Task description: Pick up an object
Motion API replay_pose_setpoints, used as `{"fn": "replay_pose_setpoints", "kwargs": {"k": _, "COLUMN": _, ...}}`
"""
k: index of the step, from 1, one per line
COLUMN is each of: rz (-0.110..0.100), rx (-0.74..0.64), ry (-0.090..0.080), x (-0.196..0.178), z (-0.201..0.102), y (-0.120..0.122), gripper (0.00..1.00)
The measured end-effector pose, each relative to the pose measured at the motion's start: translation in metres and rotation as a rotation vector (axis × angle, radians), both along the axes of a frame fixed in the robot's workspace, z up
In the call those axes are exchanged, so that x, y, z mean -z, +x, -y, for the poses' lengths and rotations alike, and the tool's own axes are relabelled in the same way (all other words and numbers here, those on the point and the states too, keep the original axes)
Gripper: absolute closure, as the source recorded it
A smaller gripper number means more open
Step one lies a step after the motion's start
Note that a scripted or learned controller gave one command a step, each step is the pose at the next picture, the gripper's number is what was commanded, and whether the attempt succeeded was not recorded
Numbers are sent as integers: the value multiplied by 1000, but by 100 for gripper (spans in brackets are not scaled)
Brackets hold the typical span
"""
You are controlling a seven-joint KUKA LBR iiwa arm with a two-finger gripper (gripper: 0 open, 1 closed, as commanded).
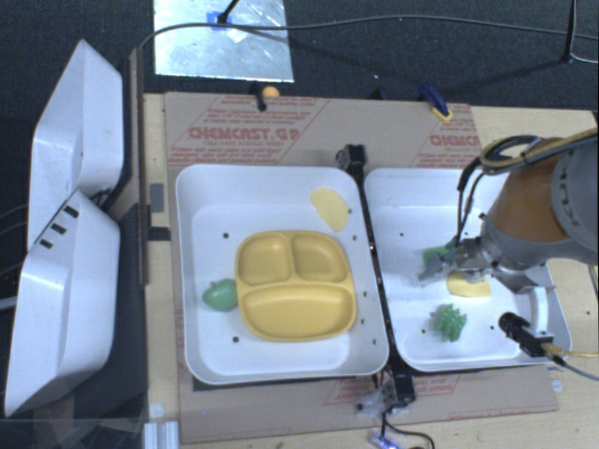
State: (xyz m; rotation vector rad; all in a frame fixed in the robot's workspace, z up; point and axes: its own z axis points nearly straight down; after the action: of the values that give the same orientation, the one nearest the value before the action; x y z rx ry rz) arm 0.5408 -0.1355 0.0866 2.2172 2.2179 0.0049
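Observation:
My gripper [442,264] is low in the right bin [402,213], near its middle, at the end of the grey arm with the orange band [526,211]. A small green object [434,253] lies right at the gripper's tip, touching or partly under it. A pale yellow piece [469,287] sits just below the gripper, partly covered by the wrist. A green, knobbly broccoli-like piece [448,322] lies apart, nearer the bin's front wall.
The left bin [201,213] holds a yellow divided plate [296,284], a green round fruit [220,295] at its left and a pale yellow oval piece [329,209] at the back right. A black divider [372,251] runs between the bins. Cables hang beside the arm.

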Motion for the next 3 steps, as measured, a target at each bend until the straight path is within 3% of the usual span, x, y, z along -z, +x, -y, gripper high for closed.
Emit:
{"fn": "replay_pose_setpoints", "kwargs": {"k": 1, "rz": 2, "rx": 0, "ry": 0, "x": -11, "z": 0, "y": 1, "gripper": 100}}
{"fn": "replay_pose_setpoints", "kwargs": {"k": 3, "rz": -1, "rx": 0, "ry": 1, "x": -119, "z": 4, "y": 4, "gripper": 100}}
